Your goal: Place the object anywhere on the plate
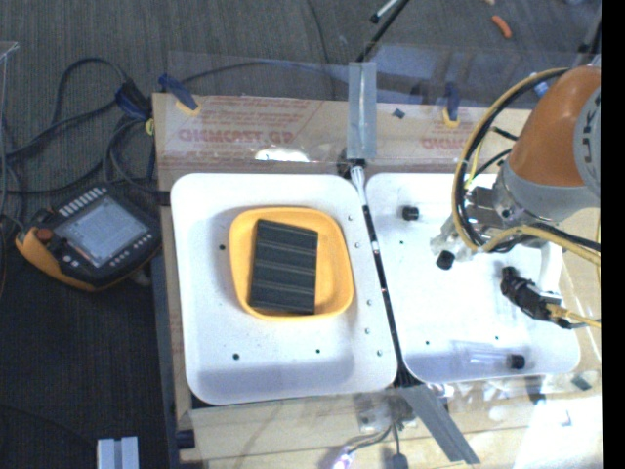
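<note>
Camera view
Left bin (200, 360): sat white and shallow on the surface, at 9 o'clock from the right bin (430, 340), rims touching along the middle.
Plate (239, 262): lay yellow and roughly square in the middle of the left bin.
Object (284, 267): lay flat on the plate, dark and ribbed, rectangular, covering much of the plate's centre, long side running from 12 to 6 o'clock.
Arm (557, 145): reached in from 3 o'clock over the right bin, orange band uppermost, cables looped around it.
Jaws (459, 242): hung over the right bin, well apart from the plate; could not tell how far open, nor anything held.
Small black bits: dotted the right bin's floor, one (410, 212) toward 12 o'clock near the dividing rim.
Clear tube (483, 357): lay at 6 o'clock in the right bin.
Pendant (88, 237): rested off the surface at 9 o'clock, screen up.
</note>
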You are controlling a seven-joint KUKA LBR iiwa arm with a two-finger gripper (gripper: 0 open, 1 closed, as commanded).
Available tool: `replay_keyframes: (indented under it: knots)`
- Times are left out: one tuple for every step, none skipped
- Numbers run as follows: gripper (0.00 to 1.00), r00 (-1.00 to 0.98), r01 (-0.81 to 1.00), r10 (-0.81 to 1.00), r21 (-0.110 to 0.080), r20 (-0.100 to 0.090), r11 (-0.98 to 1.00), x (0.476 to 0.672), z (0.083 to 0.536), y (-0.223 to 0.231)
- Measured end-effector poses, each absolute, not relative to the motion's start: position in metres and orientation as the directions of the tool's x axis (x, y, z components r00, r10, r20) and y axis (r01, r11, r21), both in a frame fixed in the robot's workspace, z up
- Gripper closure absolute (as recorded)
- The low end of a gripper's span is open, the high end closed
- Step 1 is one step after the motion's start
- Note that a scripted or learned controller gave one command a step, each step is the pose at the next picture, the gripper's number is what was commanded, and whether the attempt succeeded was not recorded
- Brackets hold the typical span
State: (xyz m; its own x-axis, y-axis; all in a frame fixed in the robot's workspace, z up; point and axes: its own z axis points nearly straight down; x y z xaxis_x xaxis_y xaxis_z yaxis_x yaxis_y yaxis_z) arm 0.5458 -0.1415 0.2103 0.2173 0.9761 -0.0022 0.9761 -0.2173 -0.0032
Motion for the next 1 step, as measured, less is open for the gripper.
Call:
replay_keyframes:
  knots:
    - [0.0,0.217,0.976,0.976,-0.003,-0.002,-0.217,0.5459,0.2104,-0.1415]
